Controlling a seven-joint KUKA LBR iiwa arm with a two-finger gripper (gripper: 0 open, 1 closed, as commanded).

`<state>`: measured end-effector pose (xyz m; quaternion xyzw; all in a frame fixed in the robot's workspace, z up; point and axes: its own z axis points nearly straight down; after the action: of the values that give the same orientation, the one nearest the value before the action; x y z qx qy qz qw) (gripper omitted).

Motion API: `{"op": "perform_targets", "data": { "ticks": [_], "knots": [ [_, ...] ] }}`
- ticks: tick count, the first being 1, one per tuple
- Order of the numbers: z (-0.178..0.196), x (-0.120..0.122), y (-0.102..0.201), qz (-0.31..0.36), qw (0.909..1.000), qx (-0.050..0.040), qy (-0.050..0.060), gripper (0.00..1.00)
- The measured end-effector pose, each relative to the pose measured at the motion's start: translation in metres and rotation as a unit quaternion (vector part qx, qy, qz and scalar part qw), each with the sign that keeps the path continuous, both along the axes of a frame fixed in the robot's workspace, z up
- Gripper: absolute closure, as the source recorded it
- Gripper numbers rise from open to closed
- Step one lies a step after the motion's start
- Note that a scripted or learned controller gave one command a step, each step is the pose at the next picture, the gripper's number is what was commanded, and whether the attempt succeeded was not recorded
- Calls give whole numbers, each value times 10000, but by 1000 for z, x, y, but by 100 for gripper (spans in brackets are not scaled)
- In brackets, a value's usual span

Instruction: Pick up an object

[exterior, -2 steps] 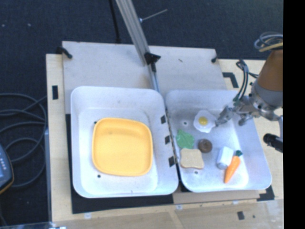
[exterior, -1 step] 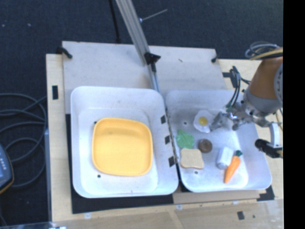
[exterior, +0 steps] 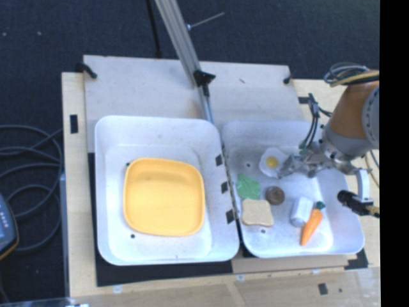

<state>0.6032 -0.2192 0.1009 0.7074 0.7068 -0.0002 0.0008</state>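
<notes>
Here, line by line:

Arm: the grey KUKA arm (exterior: 354, 123) reaches in from the right, its orange band at the upper right over the far corner of the right bin.

Gripper: the gripper (exterior: 295, 165) hangs low over the upper middle of the right bin, just to the right of the fried egg.

Jaws: too small and blurred to tell how far apart they stand; nothing is visibly between them.

Right bin: the white right bin (exterior: 345, 238) holds all the small things.

Fried egg: a toy fried egg (exterior: 271, 162), white with a yellow yolk, lies in the upper middle, just beside the gripper's tip.

Lettuce: a green leaf (exterior: 248, 187) lies near the bin's left wall, below the egg.

Brown disc: a small round brown piece (exterior: 275, 196) sits between the leaf and the can.

Bread: a slice of toast (exterior: 257, 214) lies just below the leaf, near the left wall.

Can: a small silver can (exterior: 299, 211) stands right of the bread, touching or nearly touching the carrot.

Carrot: an orange carrot (exterior: 311, 225) lies tilted, green end up, in the lower right part.

Left bin: the white left bin (exterior: 108, 139) carries a yellow square plate (exterior: 164, 197) at its middle.

Bench: a pale wooden bench (exterior: 77, 190) bears both bins side by side.
</notes>
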Motion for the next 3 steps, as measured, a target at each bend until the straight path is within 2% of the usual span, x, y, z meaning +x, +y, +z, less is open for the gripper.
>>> {"op": "perform_targets", "data": {
  "ticks": [1, 3],
  "knots": [
    [11, 1, 0, 2, 10000, -1, -11, 100],
    [101, -1, 2, 6, 10000, 3, -20, 100]
  ]
}}
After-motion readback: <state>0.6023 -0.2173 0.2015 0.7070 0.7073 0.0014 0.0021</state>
